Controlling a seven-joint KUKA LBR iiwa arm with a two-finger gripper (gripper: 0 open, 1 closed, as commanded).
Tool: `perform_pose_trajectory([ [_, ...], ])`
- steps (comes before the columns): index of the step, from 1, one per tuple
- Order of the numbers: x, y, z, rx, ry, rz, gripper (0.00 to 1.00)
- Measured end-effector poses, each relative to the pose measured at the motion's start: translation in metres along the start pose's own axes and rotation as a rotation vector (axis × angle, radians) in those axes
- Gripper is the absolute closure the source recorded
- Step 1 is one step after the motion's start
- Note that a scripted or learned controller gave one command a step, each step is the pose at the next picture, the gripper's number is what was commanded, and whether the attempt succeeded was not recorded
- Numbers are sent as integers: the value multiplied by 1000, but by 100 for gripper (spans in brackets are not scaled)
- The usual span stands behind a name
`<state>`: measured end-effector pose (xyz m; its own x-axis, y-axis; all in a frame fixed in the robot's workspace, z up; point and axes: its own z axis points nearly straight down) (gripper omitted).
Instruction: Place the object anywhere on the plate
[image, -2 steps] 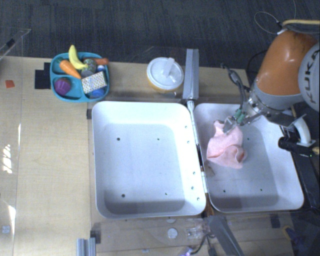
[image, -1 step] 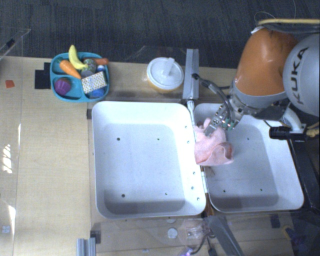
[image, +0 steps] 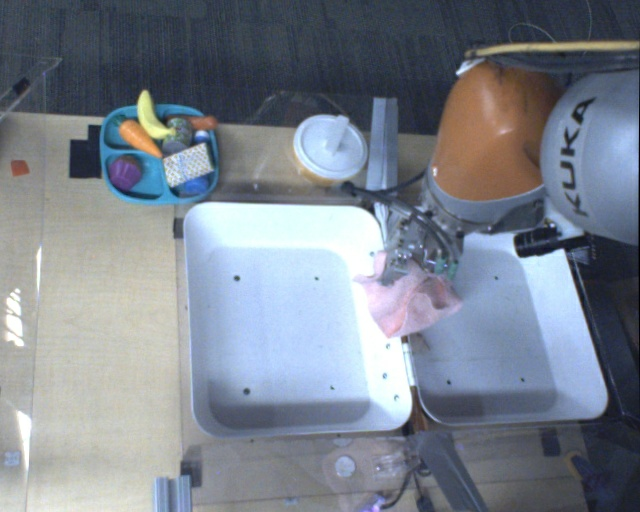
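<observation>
Pink cloth (image: 408, 303) hangs crumpled from my gripper (image: 420, 258), over the seam between the two white bins, its lower edge draping across the left bin's right rim. Top of the cloth is bunched up between my fingers, so I'm pinching it; exact finger gap is hidden by fabric and wrist hardware.

My wrist sits just above the cloth, orange band (image: 495, 125) behind it, grey KUKA link off to the right.

Left bin (image: 280, 400) and right bin (image: 560, 390) lie side by side, touching along the seam under the cloth.

Blue divided plate (image: 112, 185) is well apart, on the bench past the left bin's far-left corner. It holds a banana (image: 150, 115), a carrot (image: 138, 137), something purple (image: 125, 172) and a patterned block (image: 190, 165).

White lidded cup (image: 330, 148) stands just beyond the left bin's far rim.
</observation>
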<state>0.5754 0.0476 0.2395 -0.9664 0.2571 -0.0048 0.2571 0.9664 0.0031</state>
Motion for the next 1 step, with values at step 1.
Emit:
perform_pose_trajectory([
  [1,16,48,8,-1,-1,-260,100],
])
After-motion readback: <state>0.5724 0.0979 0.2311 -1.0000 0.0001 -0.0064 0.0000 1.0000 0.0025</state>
